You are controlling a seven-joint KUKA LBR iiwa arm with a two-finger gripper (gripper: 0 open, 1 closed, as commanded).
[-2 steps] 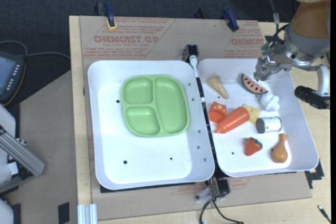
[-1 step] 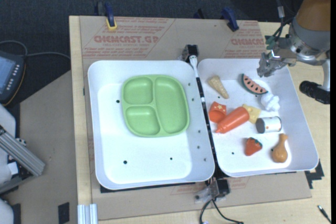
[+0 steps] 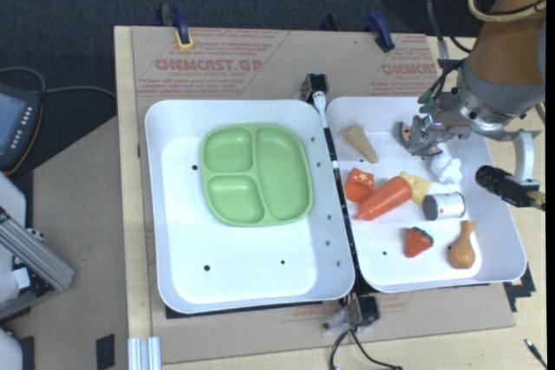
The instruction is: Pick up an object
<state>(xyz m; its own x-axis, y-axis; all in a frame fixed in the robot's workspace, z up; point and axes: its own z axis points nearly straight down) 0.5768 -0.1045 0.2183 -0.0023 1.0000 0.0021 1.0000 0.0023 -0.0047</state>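
My gripper (image 3: 423,139) hangs over the upper right part of the right bin (image 3: 503,269), close above its floor. Below and left of it lie several toy foods: a tan cone (image 3: 360,143), a red block (image 3: 359,184), an orange carrot (image 3: 384,197), a yellow cheese wedge (image 3: 417,185), a white crumpled piece (image 3: 447,168), a white cylinder with a dark end (image 3: 444,205), a strawberry (image 3: 417,242) and a brown drumstick (image 3: 464,248). Nothing shows between the fingers.
The left bin (image 3: 169,186) holds a green three-compartment plate (image 3: 257,174). A black ridge (image 3: 334,169) divides the two bins. The arm's orange and grey wrist (image 3: 507,48) looms over the right bin's far right corner. A black part (image 3: 507,184) juts over the right rim.
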